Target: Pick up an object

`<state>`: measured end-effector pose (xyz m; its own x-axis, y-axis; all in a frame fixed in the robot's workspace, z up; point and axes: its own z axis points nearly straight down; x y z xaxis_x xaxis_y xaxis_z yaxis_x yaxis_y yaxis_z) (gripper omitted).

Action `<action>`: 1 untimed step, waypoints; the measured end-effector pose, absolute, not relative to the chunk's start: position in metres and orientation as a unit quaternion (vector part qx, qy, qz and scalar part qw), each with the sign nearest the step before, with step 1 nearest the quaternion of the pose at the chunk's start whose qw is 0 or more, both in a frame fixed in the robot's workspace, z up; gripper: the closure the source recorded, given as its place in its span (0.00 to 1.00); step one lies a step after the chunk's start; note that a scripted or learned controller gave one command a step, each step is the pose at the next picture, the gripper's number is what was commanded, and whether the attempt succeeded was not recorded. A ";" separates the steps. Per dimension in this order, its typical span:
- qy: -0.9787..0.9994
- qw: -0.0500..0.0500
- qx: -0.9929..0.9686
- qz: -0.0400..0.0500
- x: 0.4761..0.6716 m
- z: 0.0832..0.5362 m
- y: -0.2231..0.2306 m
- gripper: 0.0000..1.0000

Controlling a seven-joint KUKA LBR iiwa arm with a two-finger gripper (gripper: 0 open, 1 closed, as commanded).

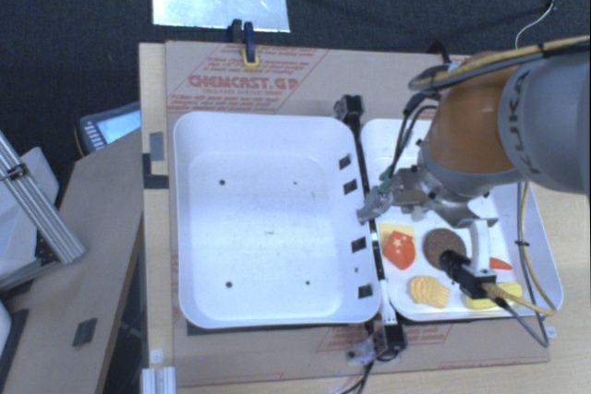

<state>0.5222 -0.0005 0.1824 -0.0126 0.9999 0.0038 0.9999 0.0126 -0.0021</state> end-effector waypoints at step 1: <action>-0.710 -0.003 -0.704 -0.003 0.604 0.193 0.017 0.00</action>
